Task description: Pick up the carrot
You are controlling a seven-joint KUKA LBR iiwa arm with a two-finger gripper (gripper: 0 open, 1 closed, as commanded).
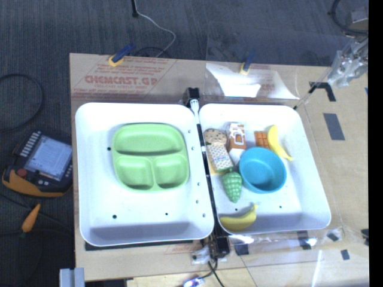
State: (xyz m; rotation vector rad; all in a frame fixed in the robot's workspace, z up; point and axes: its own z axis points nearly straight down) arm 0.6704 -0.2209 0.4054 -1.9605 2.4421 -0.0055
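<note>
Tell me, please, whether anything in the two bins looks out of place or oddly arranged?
Nothing looks spilled or damaged. The toy food is crowded around the blue bowl in the right bin, with one banana lying apart at the front wall. The green tray sits squarely in the left bin.

The carrot (261, 139) is a small orange piece, short and blocky, with darker ridges across its top; it lies in the right bin, toward the far side; its right edge touches a yellow banana, its near edge meets the rim of the blue bowl; a small white-and-brown box sits just to its left.
</note>
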